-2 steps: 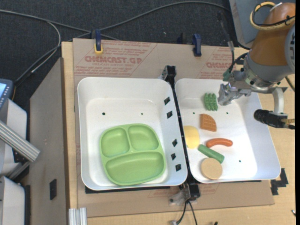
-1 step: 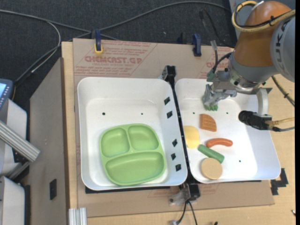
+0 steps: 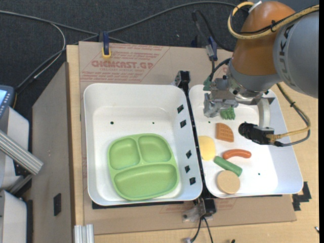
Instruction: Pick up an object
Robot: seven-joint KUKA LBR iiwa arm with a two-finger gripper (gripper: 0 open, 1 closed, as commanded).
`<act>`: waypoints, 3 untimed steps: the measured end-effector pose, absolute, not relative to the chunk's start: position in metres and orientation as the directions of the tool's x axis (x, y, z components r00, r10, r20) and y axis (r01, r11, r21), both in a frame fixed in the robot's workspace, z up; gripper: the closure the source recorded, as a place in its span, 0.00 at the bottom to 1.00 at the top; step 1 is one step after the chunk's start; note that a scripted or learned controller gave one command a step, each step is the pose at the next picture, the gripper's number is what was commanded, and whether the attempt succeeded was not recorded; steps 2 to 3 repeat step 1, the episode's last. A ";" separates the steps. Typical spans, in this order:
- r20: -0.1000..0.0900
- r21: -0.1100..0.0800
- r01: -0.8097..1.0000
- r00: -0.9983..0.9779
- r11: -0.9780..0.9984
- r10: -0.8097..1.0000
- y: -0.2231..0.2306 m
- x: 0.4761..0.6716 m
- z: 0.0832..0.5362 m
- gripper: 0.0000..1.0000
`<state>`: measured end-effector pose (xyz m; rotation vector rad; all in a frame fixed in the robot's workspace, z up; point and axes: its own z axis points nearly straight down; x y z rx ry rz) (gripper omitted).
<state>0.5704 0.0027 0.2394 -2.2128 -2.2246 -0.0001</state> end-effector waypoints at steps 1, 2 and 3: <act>0.002 -0.004 1.000 -0.004 0.004 1.000 0.047 0.549 0.243 1.00; 0.002 -0.004 1.000 -0.004 0.004 1.000 0.047 0.549 0.243 1.00; 0.002 -0.004 1.000 -0.004 0.004 1.000 0.047 0.549 0.243 1.00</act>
